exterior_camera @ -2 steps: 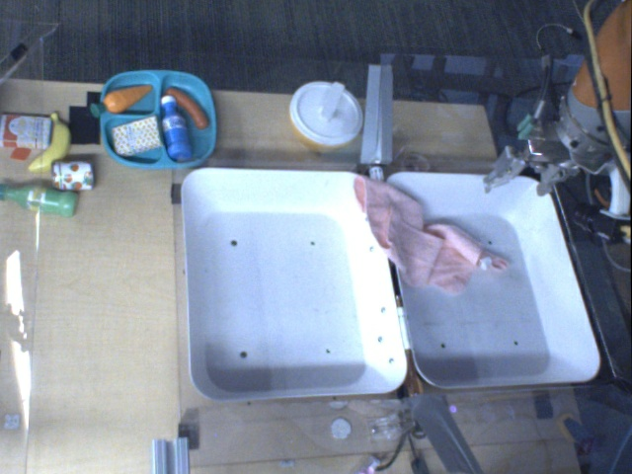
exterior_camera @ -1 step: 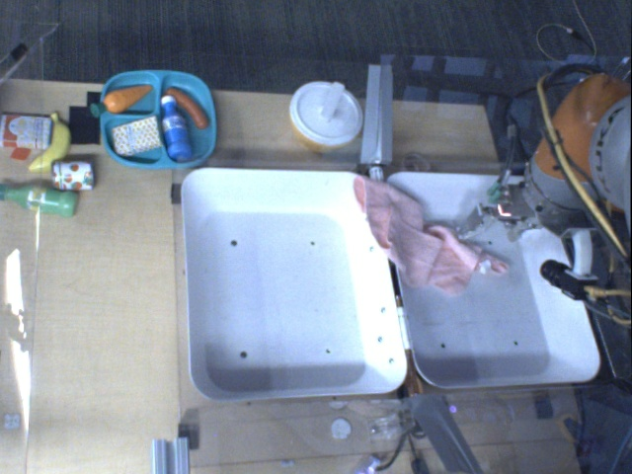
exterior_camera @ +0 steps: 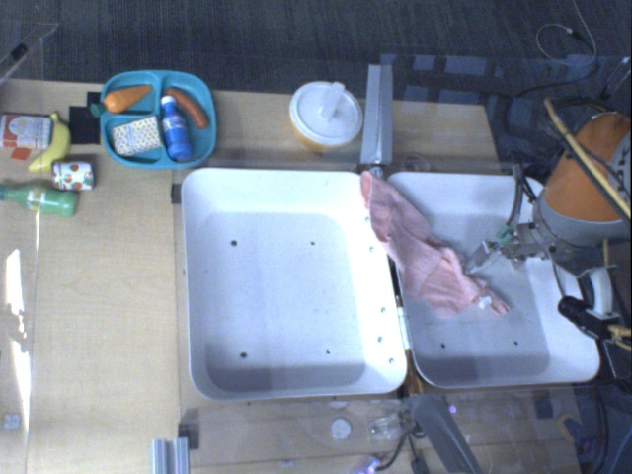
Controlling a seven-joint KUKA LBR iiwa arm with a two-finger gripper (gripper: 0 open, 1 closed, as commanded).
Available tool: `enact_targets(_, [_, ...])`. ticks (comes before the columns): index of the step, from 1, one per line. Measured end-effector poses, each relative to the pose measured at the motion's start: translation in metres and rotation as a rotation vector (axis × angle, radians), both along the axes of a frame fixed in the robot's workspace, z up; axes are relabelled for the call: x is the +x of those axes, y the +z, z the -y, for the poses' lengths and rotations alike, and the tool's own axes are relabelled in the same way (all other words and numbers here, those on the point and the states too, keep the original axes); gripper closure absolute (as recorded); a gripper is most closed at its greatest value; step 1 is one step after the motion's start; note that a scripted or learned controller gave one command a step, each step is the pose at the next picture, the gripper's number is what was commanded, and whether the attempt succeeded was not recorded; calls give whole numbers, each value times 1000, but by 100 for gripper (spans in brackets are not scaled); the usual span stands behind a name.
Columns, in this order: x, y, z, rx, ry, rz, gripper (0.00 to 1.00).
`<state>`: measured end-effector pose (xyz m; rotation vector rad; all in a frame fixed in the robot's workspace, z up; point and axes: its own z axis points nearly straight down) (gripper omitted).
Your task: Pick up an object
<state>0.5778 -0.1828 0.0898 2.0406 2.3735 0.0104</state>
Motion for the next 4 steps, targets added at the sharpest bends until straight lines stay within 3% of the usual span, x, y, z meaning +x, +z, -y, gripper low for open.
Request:
enact_targets(1, [-40,1,-48,-1,168,1,0])
enact_targets(2, [92,0,-81,-1,149,-12,0])
enact_targets(3, [95,11,-82,-5,154,-1,100])
enact_targets(4, [93,10,-84,-2,156,-8,0])
